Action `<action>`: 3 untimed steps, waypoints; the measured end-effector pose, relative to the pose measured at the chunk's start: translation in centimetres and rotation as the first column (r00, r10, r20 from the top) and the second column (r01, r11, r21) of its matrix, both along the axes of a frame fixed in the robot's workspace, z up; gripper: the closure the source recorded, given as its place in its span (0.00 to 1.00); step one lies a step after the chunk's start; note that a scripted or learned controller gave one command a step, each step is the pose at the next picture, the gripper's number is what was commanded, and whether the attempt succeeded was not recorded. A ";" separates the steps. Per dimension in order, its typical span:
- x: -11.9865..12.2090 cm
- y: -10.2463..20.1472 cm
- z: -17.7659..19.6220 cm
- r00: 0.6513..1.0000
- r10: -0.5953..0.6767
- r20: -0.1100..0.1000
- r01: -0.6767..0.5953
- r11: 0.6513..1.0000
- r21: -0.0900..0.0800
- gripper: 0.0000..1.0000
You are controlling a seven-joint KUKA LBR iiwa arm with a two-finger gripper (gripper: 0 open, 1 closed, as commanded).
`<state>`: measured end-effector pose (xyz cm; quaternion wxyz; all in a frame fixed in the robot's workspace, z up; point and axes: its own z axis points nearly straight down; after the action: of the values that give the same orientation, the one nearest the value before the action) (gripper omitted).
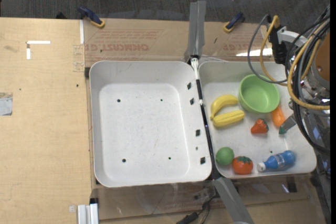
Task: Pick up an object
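Right bin (310, 165) holds a green bowl (259, 94), two bananas (227, 112), a strawberry (259, 127), a carrot (277, 116), a green ball (224, 156), a tomato (242, 164) and a blue bottle (277, 161). The hand's (286, 126) state cannot be told; it sits just beside the carrot.

One fixed camera, high above the bench (37, 113), looking down at a slant — both white bins in frame, left bin (142, 123) central, right bin (252, 134) beside it. A wide, fairly distant view — the arm (315, 86) enters at the right edge.
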<state>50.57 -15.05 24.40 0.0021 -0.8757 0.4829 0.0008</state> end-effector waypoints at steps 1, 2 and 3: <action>0.2 0.3 -15.3 0.992 0.126 -0.001 -0.126 0.992 0.000 1.00; 2.9 5.8 -15.2 0.931 -0.364 -0.001 0.364 0.931 -0.001 1.00; -2.7 1.9 8.0 0.995 -0.101 -0.001 0.101 0.995 0.000 1.00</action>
<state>47.84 -13.11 32.39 0.0020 -0.8501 0.5265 0.0012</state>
